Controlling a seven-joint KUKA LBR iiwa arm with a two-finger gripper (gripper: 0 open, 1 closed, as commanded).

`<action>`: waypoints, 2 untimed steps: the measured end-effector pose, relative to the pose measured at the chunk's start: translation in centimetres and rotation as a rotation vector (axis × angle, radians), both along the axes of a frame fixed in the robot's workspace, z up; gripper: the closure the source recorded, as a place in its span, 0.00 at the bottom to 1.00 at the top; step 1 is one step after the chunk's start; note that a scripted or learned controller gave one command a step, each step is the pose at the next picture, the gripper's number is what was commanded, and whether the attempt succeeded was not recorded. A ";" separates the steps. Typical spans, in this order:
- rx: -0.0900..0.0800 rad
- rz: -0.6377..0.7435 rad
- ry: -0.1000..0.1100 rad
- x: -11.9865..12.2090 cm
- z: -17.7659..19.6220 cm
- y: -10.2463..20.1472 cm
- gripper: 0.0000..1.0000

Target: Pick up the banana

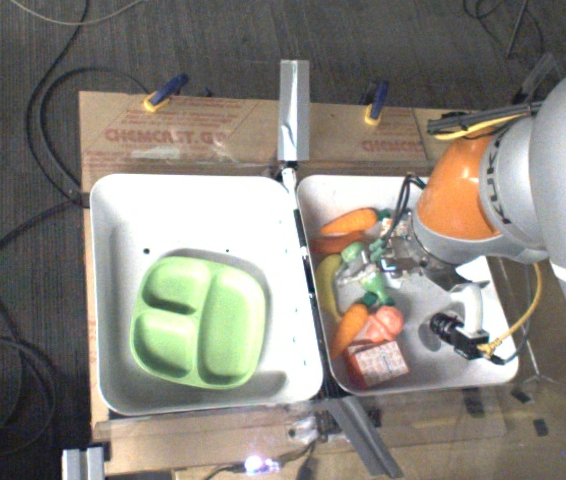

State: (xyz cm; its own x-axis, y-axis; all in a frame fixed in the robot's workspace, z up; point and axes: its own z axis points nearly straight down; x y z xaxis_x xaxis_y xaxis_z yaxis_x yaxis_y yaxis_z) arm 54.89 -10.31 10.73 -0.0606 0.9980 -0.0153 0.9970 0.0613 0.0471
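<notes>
I count two white bins side by side on the bench: the left bin (113, 268) and the right bin (483, 363).

Left bin: one green divided plate (201, 320), three compartments, lying toward the 6 o'clock half of the bin.

Right bin: all loose items are crowded against its 9 o'clock wall.
- One banana (327, 283), yellow, lying roughly 12-to-6 just beside the wall that divides the bins. Part of it is covered by the neighbouring clutter.
- Two carrots: upper carrot (348, 222) toward 11 o'clock in the bin, lower carrot (349, 328) toward 7 o'clock, just below the banana.
- One red box (377, 361) at 6 o'clock, touching the lower carrot's end.
- One small red piece (388, 320) just above the box; I cannot tell what it is.
- Green and pale bits around the tool; too jumbled to count.

My arm (463, 203) comes in from 3 o'clock, orange band over the bin's upper right. The gripper (381, 253) sits low in the pile, at 3 o'clock from the banana and close to it. Whether the pincer is spread or pressed together, I cannot tell; the clutter hides it. Nothing shows the banana held.

One black cable fitting (455, 332) hangs at 5 o'clock from the wrist.
</notes>
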 end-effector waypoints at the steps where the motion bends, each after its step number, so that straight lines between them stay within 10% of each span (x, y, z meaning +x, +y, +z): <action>1: -0.012 0.192 0.015 2.3 -0.3 -0.3 0.00; 2: -0.013 0.191 0.013 2.4 0.5 -0.5 1.00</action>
